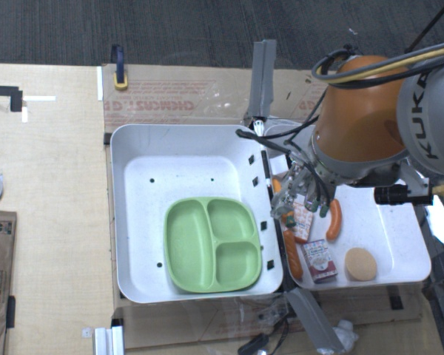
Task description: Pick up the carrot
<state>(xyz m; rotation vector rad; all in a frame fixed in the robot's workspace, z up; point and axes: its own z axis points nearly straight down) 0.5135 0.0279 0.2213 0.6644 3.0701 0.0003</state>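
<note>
At the right bin's (399, 272) six o'clock edge sit a small red carton (320, 260) and, at its three o'clock, a tan round bun (361, 264). The carrot (291, 254) lies along the bin's left wall, at nine o'clock from the carton. Farther back, a sausage (334, 220) lies at the carton's twelve o'clock. The gripper (302, 198) hangs over the bin's left side, at twelve o'clock from the carrot; I cannot tell its state. The left bin (133, 198) holds a green divided plate (213, 244).
</note>
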